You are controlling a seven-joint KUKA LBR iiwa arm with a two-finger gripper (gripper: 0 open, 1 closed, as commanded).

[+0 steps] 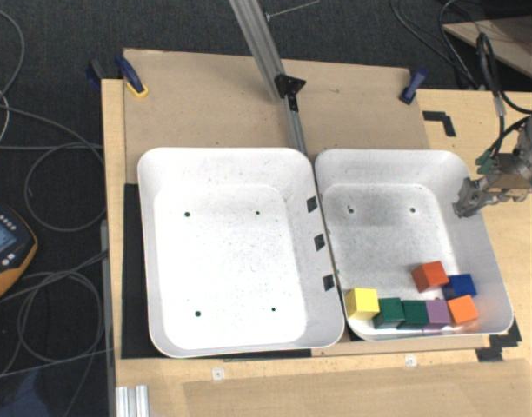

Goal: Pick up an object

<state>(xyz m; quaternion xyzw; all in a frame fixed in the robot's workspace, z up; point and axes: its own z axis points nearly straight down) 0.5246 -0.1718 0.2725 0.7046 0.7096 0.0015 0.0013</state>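
Blocks (pixel 414 301) — pincer (pixel 468 200) blurred, edge-cropped

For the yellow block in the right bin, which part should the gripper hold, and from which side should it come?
Probably from above, closing on the yellow block across its near and far faces. Its left side sits close to the right bin wall and the green block touches its right, so those faces look blocked.

We saw seven small blocks (pixel 414 302) clustered in the right bin's (pixel 379 168) near corner, yellow, green, purple, orange, blue.
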